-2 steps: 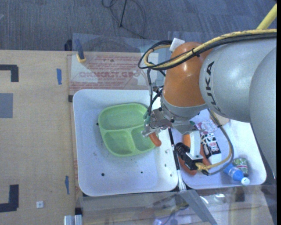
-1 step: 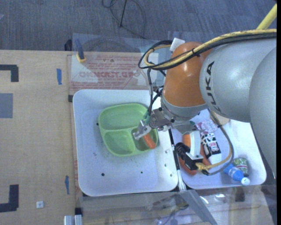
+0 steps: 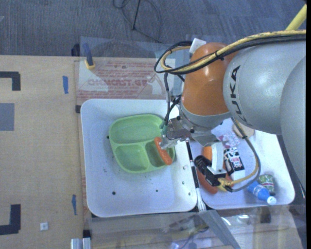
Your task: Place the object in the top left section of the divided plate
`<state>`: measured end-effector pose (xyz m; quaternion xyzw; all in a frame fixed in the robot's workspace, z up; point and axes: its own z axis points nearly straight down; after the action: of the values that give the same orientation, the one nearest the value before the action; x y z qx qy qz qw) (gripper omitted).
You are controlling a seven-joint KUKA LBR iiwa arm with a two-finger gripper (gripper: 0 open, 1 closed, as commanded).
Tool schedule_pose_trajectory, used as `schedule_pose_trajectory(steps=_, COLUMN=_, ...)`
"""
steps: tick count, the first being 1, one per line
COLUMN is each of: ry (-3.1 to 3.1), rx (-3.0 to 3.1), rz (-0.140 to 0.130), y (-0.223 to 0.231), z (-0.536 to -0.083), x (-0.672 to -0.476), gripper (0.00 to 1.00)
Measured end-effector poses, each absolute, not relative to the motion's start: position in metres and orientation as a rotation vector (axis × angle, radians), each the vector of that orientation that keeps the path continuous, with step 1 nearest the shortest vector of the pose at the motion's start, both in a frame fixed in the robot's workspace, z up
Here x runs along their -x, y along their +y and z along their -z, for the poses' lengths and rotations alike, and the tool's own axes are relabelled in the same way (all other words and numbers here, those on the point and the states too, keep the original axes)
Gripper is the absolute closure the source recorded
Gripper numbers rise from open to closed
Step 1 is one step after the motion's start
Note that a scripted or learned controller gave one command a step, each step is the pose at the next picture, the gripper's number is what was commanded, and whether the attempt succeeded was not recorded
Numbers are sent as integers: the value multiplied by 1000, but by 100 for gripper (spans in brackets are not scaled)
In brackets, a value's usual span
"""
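Looming closest is the arm (image 3: 262, 82), smooth grey casing with a glossy orange band, so big from this angle that it covers the far right corner of the bench and much of the right bin (image 3: 269, 160). Below it the gripper (image 3: 167, 142) hangs over the right end of a green plate (image 3: 131, 131), right on top of an orange piece (image 3: 165, 154). Whether it is open, closed or clamped on that piece I can't tell, as the wrist shadows it. The orange piece sits in the small compartment at the plate's right end, partly tucked under the gripper. The plate is matte plastic with rounded corners, one long compartment and two small ones. It lies in the left bin (image 3: 136, 194), a shallow white tray with a few dark specks on its floor. In the right bin I make out a blue-capped bottle (image 3: 260, 190) on its side and a black-and-white packet (image 3: 232, 158), half covered by the arm. Both bins rest on a pale wooden bench (image 3: 39, 146) marked with black corner shapes (image 3: 12, 80) and bits of blue tape (image 3: 65, 84). Beyond the left bin lies a brown sheet (image 3: 119, 80) with faded red lettering too blurred to read. Farthest off is grey-blue carpet (image 3: 73, 22) with a dark cable (image 3: 131, 14) trailing across it.
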<state>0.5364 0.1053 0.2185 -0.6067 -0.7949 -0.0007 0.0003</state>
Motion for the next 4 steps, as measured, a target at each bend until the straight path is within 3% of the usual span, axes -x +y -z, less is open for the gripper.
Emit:
schedule_pose_trajectory(steps=1, ry=-2496, rx=1907, rz=2, y=105, z=-218, x=-536, gripper=0)
schedule_pose_trajectory(steps=2, ry=-2395, rx=2035, rz=1, y=117, z=-299, x=-573, gripper=0)
schedule_pose_trajectory(steps=3, ry=-2557, rx=1823, rz=-1, y=58, z=-282, x=-528, gripper=0)
schedule_pose_trajectory(steps=4, ry=-2766, rx=1499, rz=3, y=26, z=-356, x=-505, gripper=0)
